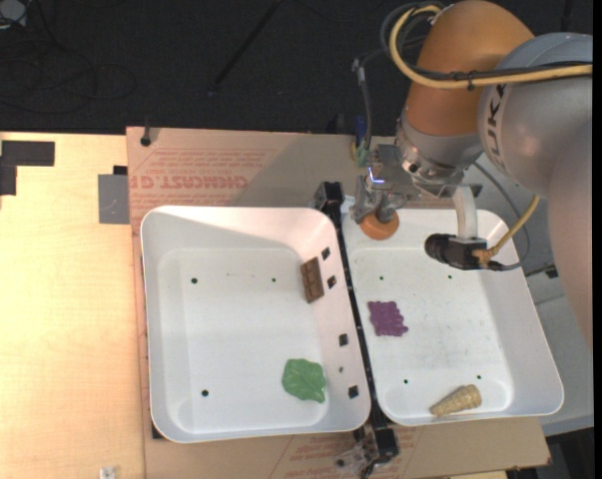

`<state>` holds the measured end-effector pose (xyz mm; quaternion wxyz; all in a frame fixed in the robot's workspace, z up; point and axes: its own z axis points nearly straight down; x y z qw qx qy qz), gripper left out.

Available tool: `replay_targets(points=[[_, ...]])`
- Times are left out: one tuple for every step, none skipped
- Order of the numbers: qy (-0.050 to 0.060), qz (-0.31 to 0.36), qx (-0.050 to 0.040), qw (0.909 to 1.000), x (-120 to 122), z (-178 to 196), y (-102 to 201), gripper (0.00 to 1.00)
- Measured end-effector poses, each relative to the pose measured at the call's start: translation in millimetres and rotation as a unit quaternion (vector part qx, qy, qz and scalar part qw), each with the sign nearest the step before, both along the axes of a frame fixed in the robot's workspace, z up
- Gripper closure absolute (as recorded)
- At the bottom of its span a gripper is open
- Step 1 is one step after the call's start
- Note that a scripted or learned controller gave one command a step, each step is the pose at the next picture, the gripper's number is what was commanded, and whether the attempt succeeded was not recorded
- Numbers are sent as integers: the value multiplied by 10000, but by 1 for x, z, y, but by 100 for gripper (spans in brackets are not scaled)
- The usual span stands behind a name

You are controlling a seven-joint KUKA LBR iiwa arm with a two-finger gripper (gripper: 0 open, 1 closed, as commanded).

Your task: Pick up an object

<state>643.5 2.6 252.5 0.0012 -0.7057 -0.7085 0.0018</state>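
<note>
At the right bin's eleven o'clock corner, the gripper hung low over an orange object, perhaps touching it; how far its fingers stood apart could not be told. A purple piece lay near centre, a tan cone at five o'clock. The left bin held a brown block and a green lump.

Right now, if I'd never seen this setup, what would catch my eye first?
Probably the big grey and orange arm reaching in from the right, its gripper down at the far left corner of the right bin, just above a small orange object. Next come the green lump in the left bin and the purple piece in the right one.
</note>
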Motion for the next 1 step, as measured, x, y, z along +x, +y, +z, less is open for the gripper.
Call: replay_targets(points=[[-12, -5, 4, 10000, 0, 9, 22, 100]])
